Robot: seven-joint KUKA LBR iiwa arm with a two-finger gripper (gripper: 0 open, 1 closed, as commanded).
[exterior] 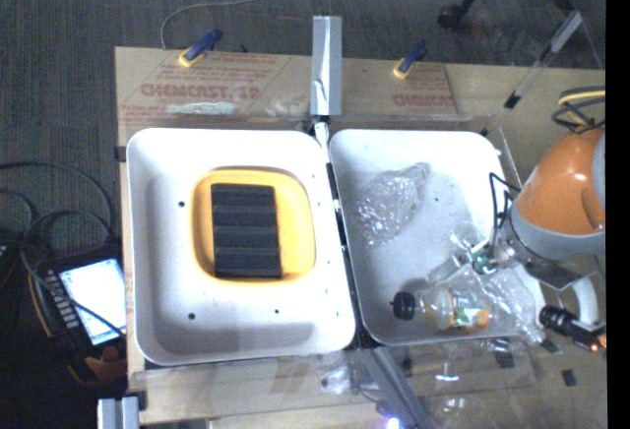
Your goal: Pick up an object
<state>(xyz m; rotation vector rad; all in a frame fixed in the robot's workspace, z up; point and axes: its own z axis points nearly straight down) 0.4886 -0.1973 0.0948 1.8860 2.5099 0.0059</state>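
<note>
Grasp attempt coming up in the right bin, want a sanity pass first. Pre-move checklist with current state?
1. Target in view: ok. The clear plastic bottle with a black cap lies on its side near the front of the right bin.
2. Gripper over the right bin: ok, it sits just above the bottle's far end.
3. Finger state: cannot tell, the clear fingers blend into the clutter.
4. Bottle between the fingers: cannot tell.
5. Nearby clutter: not ok. Crumpled clear plastic lies further back in the same bin.
6. Left bin contents apart from the move: ok, the yellow tray with its black insert sits there.
</note>
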